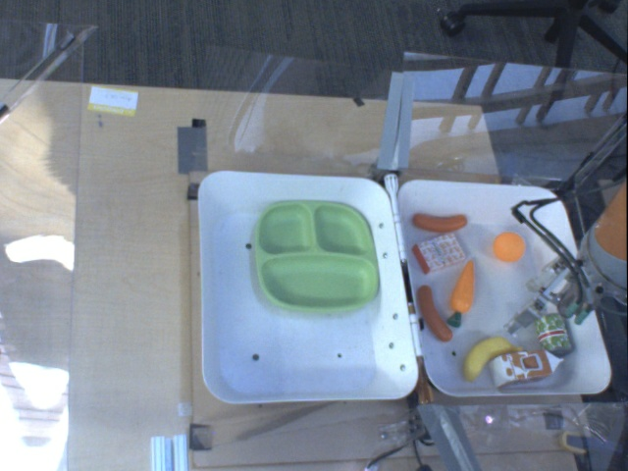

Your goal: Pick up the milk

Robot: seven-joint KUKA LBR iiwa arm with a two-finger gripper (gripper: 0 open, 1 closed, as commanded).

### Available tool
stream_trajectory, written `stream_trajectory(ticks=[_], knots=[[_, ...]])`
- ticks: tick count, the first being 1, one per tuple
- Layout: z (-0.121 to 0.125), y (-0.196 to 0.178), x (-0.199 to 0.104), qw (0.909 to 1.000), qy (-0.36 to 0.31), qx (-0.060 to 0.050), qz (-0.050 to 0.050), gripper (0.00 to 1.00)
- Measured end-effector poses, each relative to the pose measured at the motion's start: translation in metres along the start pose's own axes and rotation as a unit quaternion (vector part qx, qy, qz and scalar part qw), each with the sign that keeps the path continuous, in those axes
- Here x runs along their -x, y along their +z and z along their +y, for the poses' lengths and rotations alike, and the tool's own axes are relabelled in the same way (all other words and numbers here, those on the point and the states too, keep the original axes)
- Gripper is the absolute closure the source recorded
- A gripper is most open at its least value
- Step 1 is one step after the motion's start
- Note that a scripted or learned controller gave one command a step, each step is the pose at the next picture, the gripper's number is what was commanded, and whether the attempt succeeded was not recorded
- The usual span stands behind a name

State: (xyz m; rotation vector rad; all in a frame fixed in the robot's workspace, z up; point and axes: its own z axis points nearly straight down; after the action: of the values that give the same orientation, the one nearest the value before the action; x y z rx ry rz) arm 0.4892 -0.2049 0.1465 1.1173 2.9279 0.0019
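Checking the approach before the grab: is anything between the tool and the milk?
Nothing visible. The tool hovers right above the milk in the right bin; the banana lies beside the milk, left of it.

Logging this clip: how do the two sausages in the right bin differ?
The upper sausage lies nearly level near the bin's far edge; the lower sausage lies slanted, nearer the banana. The upper looks lighter orange-red, the lower darker. Both are similar in size and lie in the right bin.
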Motion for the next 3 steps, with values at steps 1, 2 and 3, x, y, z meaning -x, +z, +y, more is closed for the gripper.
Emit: stream_trajectory(ticks=[1,2,3], knots=[[0.000,0.056,0.001,0.9997,-0.024,0.001,-0.002,0.00],[0.003,0.043,0.004,0.9997,-0.023,0.004,-0.007,1.00],[0.019,-0.078,-0.015,0.9989,-0.046,0.001,-0.002,1.00]])
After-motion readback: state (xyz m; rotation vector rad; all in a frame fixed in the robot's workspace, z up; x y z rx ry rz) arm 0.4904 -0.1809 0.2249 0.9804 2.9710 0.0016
